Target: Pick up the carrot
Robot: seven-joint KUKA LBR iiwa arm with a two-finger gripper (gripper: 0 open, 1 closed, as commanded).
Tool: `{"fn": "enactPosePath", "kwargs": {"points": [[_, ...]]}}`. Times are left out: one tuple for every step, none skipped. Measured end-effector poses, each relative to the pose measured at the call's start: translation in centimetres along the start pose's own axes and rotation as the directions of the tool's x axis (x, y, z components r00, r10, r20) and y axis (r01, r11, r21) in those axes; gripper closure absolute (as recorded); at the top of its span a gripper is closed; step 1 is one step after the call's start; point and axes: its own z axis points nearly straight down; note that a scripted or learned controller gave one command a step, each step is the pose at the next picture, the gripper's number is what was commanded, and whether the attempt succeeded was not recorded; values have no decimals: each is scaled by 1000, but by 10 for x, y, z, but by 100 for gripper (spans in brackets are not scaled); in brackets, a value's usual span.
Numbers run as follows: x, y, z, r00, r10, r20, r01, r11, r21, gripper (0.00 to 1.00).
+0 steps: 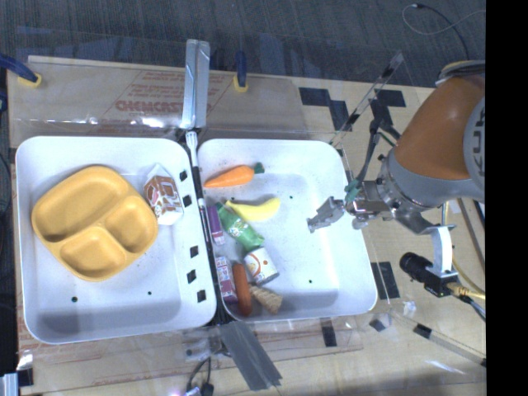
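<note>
Lying smooth and tapered near the right bin's (272, 145) far wall, the carrot (230, 176) sits apart from the fingers (323, 216), whose spread I cannot tell.

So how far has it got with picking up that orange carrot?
Nothing looks done yet: the orange carrot with a green tip lies on the floor of the right white bin, near its far left corner, beside a yellow banana. The grey two-finger gripper hangs over the bin's right side, apart from the carrot. Reaching, gripping and lifting are all left.

Arm (441, 143) reaching from right, pincer (323, 217) low
</note>
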Motion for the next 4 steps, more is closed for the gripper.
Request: {"fn": "enactPosePath", "kwargs": {"points": [[-1,2,-25,946,-324,4,324,946,-4,0],[26,115,-14,918,-397,3,397,918,-2,0],[26,115,-14,918,-397,3,397,918,-2,0],[68,145,-14,821,-570,6,570,821,-4,0]]}}
